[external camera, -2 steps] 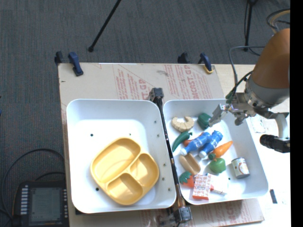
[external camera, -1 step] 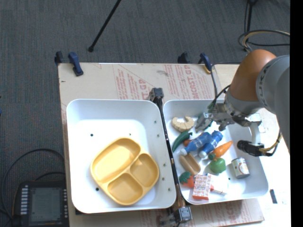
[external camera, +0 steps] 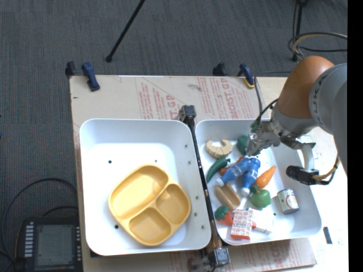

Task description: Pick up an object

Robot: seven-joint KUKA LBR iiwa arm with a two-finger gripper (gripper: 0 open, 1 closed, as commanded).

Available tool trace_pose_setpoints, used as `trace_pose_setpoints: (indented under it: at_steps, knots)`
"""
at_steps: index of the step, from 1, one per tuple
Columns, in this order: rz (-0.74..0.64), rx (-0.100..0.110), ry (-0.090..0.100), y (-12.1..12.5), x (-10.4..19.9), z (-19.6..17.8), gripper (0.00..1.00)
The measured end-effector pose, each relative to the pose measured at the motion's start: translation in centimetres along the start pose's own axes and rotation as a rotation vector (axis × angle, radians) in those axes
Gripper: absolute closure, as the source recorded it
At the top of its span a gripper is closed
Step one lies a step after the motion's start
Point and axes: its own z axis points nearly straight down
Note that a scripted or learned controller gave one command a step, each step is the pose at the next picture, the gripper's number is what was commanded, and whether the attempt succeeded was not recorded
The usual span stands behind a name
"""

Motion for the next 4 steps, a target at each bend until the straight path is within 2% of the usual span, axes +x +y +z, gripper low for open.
trace_pose_setpoints:
  at_steps: [1,2,3,4]
  knots:
    - [0.0,0.0,0.0,0.0,0.0,0.0,0.0]
    - [0.001,0.001,0.001,0.0,0.0,-1.0,1.0]
    - [0.001,0.001,0.001,0.0,0.0,-1.0,0.0]
    - [-0.002,0.001,-0.001,1.4,3.8,2.7,0.0]
